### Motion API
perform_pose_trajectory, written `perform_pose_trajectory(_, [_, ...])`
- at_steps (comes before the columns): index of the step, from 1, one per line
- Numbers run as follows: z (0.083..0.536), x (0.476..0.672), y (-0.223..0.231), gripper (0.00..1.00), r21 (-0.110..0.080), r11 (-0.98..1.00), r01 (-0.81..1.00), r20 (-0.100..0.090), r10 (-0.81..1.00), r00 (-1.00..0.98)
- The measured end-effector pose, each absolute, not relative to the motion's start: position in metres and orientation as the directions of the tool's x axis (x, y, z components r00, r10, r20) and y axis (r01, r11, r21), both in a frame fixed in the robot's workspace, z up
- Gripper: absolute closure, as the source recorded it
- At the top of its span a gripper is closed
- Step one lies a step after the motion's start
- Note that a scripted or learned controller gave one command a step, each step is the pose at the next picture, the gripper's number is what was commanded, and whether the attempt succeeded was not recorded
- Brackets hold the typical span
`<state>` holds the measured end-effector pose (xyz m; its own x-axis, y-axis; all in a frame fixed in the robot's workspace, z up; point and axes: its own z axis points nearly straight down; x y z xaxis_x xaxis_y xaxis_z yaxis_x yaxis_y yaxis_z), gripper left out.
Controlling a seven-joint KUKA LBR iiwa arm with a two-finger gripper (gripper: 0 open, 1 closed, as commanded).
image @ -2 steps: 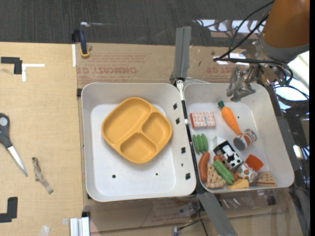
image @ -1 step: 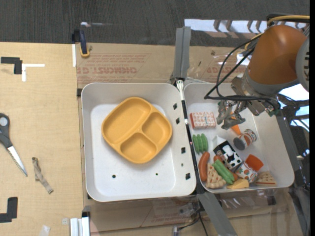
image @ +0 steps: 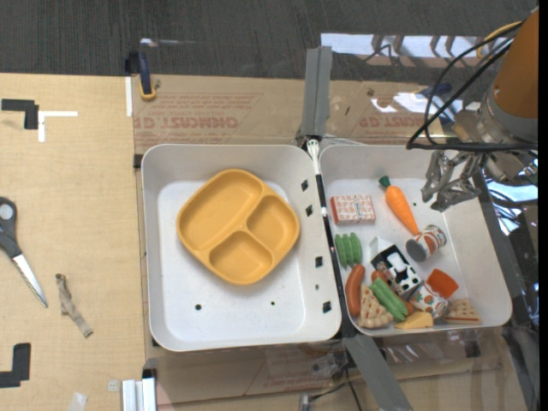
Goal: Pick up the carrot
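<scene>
camera view:
carrot: in right bin, upper-middle part, lying flat on the floor w/ green top toward the bin's far edge, orange tip toward the can just beside it. Free on its right flank, so prob. the easiest side for an approach.
gripper: near the right bin's far-right corner, right of the carrot & apart from it. Fingers look spread, nothing between them; carrot not held.
arm pose: comes in from the right, orange band at top right, wrist pointing down into the bin, cables looping above. Looks like a hover/descend stance, grasp not yet made.
other stuff in right bin: red-white box near left wall, green pea pods below it, jumble of toy food along the near edge. Crowded there, but the carrot lies outside the pile.
left bin: yellow divided plate mid-bin; not part of this job.
bench: scissors at left edge.
</scene>
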<state>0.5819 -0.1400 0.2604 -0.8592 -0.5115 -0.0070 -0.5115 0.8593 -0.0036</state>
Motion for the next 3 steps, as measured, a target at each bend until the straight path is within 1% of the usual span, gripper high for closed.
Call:
perform_pose_trajectory(1, [0.120, 0.545, -0.140, 1.00, -0.022, 0.866, -0.500, -0.024, -0.501, -0.865])
perform_pose_trajectory(2, [0.116, 0.543, -0.140, 0.00, -0.018, 0.865, -0.501, -0.020, -0.501, -0.865])
perform_pose_trajectory(3, [0.093, 0.588, -0.150, 0.00, -0.002, 0.892, -0.452, -0.005, -0.452, -0.892])
